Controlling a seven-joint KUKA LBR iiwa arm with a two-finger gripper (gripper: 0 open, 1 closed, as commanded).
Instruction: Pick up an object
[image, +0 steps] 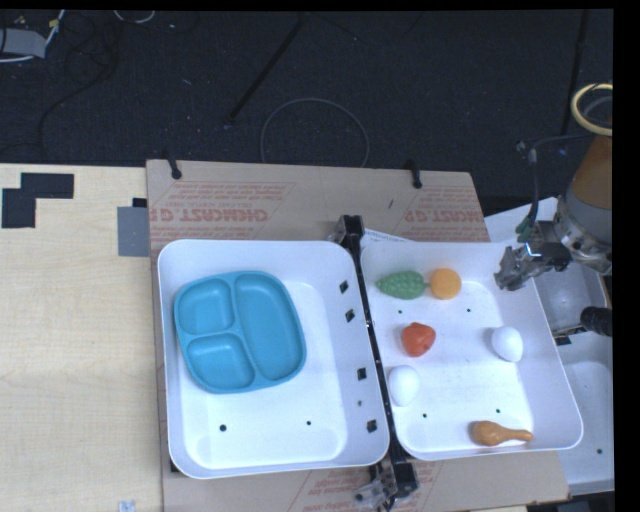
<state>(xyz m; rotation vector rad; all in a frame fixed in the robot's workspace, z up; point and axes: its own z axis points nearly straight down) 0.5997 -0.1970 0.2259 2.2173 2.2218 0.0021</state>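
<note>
Smooth oval white egg (507, 343) lies in the right bin (560, 400), near the pincer (515, 268); pincer state indiscernible.

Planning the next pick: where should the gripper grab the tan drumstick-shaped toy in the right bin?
Probably grip the tan drumstick-shaped toy from above, across its rounded thick end at the left. It lies flat, its thin end pointing right toward the right bin's wall, so fingers likely fit best front and back.

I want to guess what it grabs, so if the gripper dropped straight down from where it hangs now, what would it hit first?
Probably the right bin's upper right rim or bare floor just inside it; the gripper hovers at that corner. The nearest item, a white egg, lies nearer the camera, off that line. Height is hard to judge from this slanted view.
</note>
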